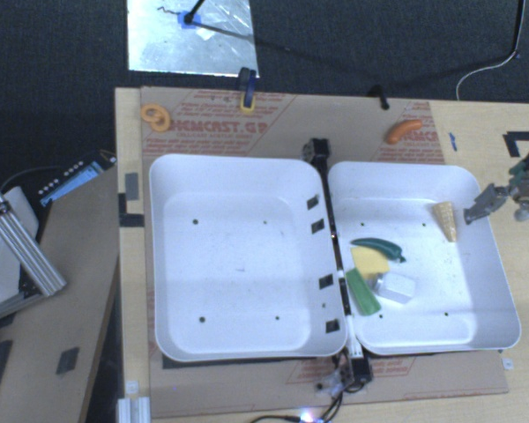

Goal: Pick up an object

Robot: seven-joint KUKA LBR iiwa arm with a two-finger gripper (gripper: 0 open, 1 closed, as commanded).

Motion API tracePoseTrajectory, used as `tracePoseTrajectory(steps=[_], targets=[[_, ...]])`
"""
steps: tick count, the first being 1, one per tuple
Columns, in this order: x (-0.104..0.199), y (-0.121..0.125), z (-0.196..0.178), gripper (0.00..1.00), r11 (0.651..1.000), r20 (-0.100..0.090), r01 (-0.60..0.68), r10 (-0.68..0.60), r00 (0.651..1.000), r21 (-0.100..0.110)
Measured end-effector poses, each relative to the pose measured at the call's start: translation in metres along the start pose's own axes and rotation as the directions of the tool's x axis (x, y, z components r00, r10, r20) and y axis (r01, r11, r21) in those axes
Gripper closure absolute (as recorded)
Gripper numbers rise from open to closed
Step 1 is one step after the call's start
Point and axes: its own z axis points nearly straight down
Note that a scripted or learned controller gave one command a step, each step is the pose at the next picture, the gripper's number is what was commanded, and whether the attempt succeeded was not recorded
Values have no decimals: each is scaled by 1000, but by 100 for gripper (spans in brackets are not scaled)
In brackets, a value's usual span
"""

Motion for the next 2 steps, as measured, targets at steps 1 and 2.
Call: tracePoseTrajectory(steps=[1,2], targets=[[0,1,-11,100,1000,1,4,-4,1000,-3],[20,-51,21,100,1000,-3,-2,2,1000,5]])
